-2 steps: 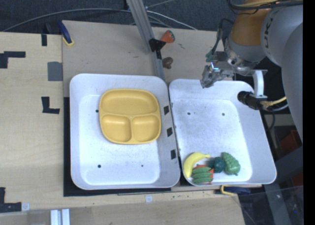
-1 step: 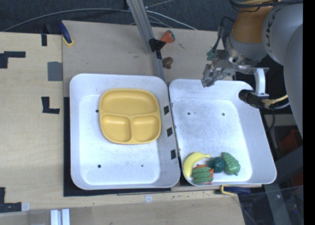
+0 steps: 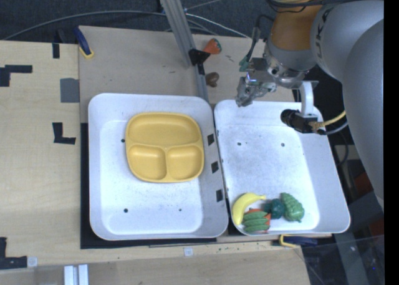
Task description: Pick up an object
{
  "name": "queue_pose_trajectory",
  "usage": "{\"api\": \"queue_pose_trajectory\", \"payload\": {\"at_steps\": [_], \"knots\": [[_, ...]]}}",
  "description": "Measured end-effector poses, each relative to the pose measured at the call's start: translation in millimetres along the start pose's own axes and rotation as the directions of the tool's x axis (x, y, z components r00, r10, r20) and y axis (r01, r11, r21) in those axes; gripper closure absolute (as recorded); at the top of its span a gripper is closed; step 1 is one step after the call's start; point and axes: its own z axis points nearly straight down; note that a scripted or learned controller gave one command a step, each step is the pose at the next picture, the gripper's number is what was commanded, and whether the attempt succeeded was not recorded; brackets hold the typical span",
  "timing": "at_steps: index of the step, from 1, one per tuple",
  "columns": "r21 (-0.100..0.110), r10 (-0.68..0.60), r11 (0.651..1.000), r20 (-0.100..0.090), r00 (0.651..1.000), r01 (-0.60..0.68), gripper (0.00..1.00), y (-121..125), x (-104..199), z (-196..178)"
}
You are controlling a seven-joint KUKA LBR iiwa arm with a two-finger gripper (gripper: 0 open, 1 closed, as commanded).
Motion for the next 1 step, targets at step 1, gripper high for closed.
{"api": "queue_pose_trajectory", "payload": {"at_steps": [1], "knots": [[0.001,0.000,1.000,0.000,1.000,0.000,1.00,3.1,49.0,-5.9]]}}
